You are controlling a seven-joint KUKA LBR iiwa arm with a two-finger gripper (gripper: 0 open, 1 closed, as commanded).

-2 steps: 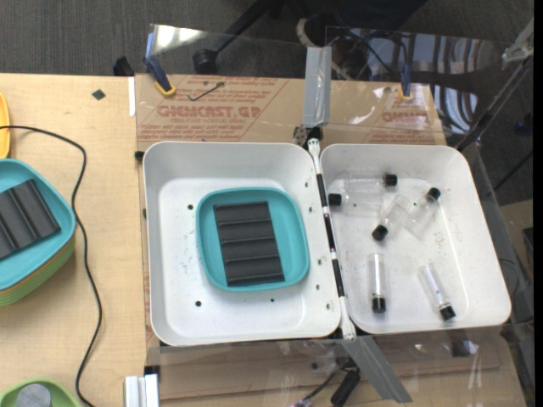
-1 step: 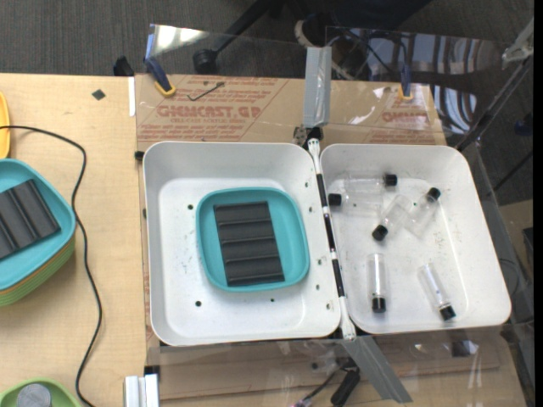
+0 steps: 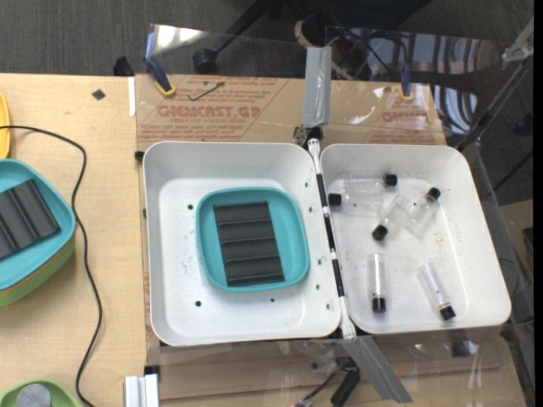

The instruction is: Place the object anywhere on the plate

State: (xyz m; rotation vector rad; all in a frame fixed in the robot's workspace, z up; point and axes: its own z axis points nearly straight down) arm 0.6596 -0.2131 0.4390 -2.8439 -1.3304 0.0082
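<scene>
A teal plate (image 3: 293, 242) with a dark ribbed insert lies in the middle of the left white bin (image 3: 170, 253). Several clear plastic vials with black caps are scattered in the right white bin (image 3: 484, 227): one vial (image 3: 376, 285) near the front centre, another vial (image 3: 436, 292) to its right, a tilted vial (image 3: 392, 217) in the middle, and more vials (image 3: 365, 186) toward the back.
A stack of teal plates (image 3: 30, 227) sits on the wooden bench at the far left, with a black cable (image 3: 85, 253) curving beside it. Cardboard and a clear sheet stand behind the bins. A clamp (image 3: 316, 91) rises at the back between them.
</scene>
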